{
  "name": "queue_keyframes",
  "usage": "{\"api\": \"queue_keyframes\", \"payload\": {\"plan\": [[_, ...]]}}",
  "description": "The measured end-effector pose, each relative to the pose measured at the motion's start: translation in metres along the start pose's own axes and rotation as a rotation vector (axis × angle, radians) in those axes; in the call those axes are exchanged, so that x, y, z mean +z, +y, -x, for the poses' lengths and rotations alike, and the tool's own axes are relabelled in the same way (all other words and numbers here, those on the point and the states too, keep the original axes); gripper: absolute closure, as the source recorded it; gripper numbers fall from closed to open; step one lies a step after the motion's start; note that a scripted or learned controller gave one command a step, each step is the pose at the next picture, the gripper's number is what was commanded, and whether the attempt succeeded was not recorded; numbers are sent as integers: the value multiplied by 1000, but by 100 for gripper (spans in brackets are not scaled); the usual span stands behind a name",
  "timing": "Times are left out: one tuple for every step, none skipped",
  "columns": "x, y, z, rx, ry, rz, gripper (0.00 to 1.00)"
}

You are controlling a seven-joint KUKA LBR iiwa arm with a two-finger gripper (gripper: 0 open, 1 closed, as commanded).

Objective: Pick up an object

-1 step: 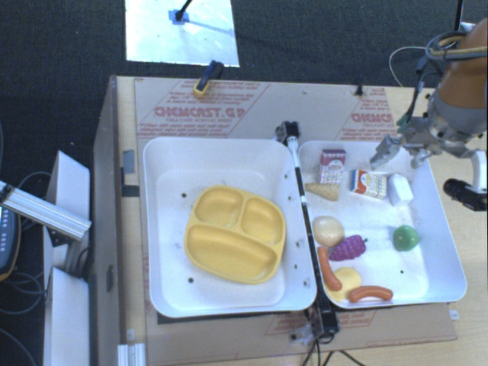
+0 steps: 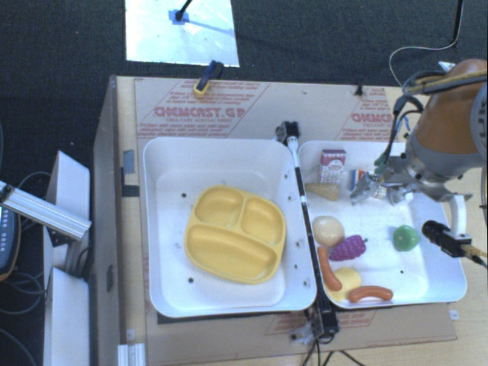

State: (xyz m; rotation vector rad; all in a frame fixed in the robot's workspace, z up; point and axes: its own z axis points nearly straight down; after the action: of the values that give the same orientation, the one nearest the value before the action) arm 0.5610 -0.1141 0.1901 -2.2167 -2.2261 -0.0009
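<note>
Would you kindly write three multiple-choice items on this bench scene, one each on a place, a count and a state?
1. Where does the yellow tray lie?
A. left bin
B. right bin
C. on the floor

2. How many sausages lie in the right bin?
A. none
B. two
C. five

3. How does the purple grape bunch stand?
A. gripped and lifted
B. resting on the bin floor
C. on the yellow tray

Answers: 1 A, it sits in the left bin. 2 B, one sausage by the divider, another near the front wall. 3 B, it lies apart from the gripper.
</note>
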Motion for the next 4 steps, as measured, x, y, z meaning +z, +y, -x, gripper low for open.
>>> {"api": "queue_keyframes", "payload": {"plan": [[97, 57, -18, 1, 0, -2, 0], [105, 104, -23, -1, -1, 2, 0], [94, 104, -22, -3, -2, 0, 100], [95, 102, -17, -2, -9, -8, 0]]}}
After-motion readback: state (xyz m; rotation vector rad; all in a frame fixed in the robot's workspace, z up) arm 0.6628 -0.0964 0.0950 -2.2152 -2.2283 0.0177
